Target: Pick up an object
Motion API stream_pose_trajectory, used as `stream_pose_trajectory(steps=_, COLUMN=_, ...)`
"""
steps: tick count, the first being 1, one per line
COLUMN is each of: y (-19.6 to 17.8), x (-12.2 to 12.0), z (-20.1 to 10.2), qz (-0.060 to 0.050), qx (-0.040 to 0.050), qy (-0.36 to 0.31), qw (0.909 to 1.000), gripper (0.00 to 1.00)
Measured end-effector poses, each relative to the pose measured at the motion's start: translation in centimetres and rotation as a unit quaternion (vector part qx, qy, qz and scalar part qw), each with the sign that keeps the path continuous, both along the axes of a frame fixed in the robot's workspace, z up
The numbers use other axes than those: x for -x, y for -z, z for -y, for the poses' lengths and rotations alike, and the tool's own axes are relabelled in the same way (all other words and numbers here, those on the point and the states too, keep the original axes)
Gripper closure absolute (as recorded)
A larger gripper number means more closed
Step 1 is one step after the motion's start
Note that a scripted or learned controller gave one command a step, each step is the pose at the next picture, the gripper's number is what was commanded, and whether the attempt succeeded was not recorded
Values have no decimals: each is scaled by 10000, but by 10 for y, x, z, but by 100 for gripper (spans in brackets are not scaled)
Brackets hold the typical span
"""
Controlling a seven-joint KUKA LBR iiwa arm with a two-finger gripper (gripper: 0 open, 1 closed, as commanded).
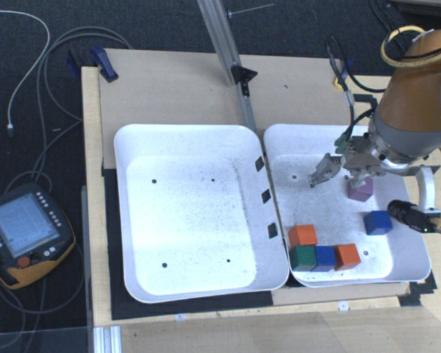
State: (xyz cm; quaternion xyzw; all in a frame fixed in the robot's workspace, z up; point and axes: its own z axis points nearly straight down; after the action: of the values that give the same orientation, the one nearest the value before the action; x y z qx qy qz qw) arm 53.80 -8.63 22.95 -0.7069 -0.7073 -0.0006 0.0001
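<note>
Gripper [336,166] above the right bin [294,142], beside a purple block [361,189]; whether its fingers are spread cannot be told. Coloured blocks [323,256] lie along the front wall.

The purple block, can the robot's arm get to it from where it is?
Probably yes. The purple block sits apart from the other blocks, right beneath the end effector, with nothing covering it.
</note>
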Motion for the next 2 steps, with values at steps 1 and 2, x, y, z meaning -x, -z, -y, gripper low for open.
stream_pose_trajectory(steps=1, y=114, x=57, z=9, qz=-5, qx=-15, qy=22, qw=10000, gripper=0)
stream_pose_trajectory(steps=2, y=116, x=55, z=-5, qz=12, qx=-11, qy=-4, qw=10000, gripper=0)
